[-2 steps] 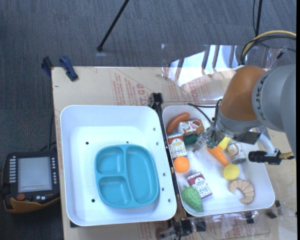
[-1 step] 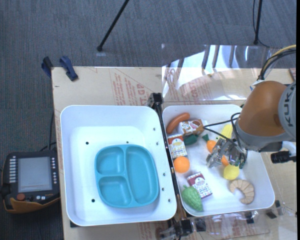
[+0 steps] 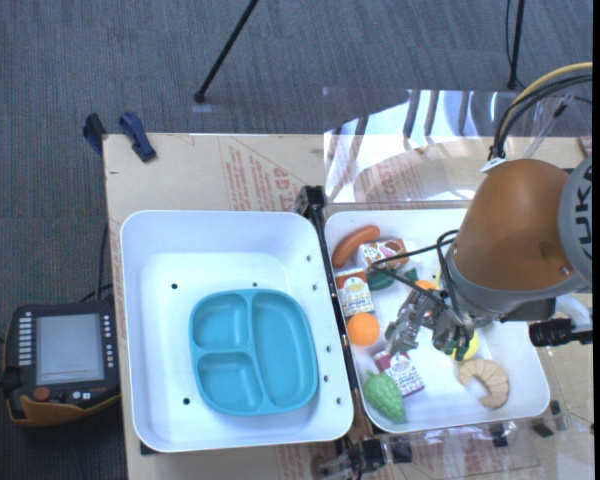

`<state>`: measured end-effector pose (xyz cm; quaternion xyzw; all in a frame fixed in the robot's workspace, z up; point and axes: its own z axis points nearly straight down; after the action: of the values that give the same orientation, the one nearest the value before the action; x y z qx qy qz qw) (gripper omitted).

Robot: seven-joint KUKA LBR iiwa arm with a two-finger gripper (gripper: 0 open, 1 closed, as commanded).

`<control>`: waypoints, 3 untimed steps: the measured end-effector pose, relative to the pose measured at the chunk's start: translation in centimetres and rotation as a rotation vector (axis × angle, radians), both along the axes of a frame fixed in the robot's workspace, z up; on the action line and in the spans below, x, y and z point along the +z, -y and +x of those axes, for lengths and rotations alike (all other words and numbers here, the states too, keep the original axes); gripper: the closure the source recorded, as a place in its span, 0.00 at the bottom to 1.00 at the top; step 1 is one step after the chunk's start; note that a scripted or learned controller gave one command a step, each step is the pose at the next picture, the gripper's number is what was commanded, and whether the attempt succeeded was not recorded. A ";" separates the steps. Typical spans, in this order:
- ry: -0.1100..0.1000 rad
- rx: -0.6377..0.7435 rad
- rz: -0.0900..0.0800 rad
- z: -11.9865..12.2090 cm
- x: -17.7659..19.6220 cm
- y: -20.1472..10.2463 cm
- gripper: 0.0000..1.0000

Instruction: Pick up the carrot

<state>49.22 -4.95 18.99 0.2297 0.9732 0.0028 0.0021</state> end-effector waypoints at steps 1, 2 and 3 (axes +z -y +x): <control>-0.008 -0.006 -0.003 -0.2 -0.4 0.4 0.00; -0.014 -0.059 -0.003 4.5 -7.0 4.7 0.00; -0.011 -0.491 -0.003 6.7 -10.5 6.9 0.00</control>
<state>55.91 -11.82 8.50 0.4592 0.8883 -0.0005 -0.0023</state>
